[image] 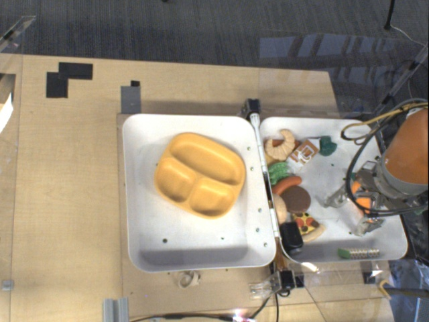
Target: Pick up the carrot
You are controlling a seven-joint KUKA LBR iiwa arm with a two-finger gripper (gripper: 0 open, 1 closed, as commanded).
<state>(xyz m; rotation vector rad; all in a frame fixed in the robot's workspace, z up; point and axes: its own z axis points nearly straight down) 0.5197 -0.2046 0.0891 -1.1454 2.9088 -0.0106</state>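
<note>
– Carrot (291, 182) first: where is it lying?

– In the right bin (335, 237), close to the left wall. It is an orange-red stick with a green leafy top, and it lies flat between a croissant (280, 144) above it and a brown disc (295, 198) just below it.

– What else is in that bin?

– A small patterned cracker piece (303, 153) sits beside the croissant, and a teal bit (326, 145) is near the top edge. A pizza slice (310, 225) is under the brown disc, with a black object (291, 235) at the lower left corner. A green bar (358, 252) lies along the bottom wall. All but the teal bit and the green bar crowd the left side.

– And the left bin (134, 180)?

– One yellow plate (200, 173) with three compartments sits near the middle, turned at an angle.

– Where is the gripper (352, 212)?

– It is low over the right side of the right bin, well apart from the carrot. It hangs below the arm's orange band (409, 153), and cables loop above it.

– Is it released or clenched?

– I cannot tell from where I stand. The metal parts and wiring at the wrist run together. A bit of orange shows among them, and I cannot say what it is. I see no toy held there, and the carrot is untouched on the far side of the bin.
</note>
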